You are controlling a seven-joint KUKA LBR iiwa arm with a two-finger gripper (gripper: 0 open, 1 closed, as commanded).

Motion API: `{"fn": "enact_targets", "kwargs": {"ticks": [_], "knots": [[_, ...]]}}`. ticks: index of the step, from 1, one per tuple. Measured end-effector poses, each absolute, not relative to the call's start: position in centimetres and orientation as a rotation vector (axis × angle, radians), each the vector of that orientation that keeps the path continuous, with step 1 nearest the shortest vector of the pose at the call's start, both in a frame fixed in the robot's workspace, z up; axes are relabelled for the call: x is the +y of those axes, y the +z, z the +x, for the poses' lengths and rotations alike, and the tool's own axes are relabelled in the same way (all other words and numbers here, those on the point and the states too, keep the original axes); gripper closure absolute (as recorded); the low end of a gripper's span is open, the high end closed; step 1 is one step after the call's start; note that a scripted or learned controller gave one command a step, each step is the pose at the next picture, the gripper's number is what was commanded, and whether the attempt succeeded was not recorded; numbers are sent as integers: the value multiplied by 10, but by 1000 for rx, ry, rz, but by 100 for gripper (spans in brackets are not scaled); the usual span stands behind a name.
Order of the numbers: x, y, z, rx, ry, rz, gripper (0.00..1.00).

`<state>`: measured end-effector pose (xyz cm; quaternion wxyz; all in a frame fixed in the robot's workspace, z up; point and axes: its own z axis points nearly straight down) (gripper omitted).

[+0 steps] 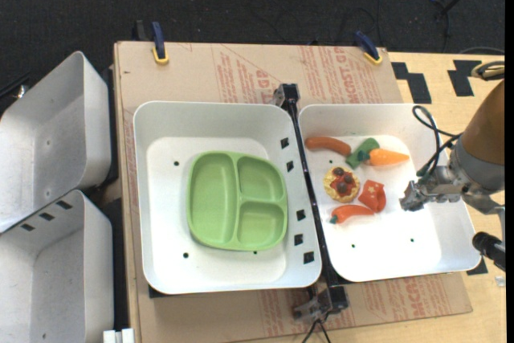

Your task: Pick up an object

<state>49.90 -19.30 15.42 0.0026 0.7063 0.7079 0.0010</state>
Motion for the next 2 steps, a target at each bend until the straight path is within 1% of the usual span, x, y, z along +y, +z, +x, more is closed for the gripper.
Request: {"fn": "enact_targets", "kwargs": {"ticks": [1,2], "knots": [[-202,213,502,2219,3,2214,100],[-203,266,503,2221,3,2214,100]]}}
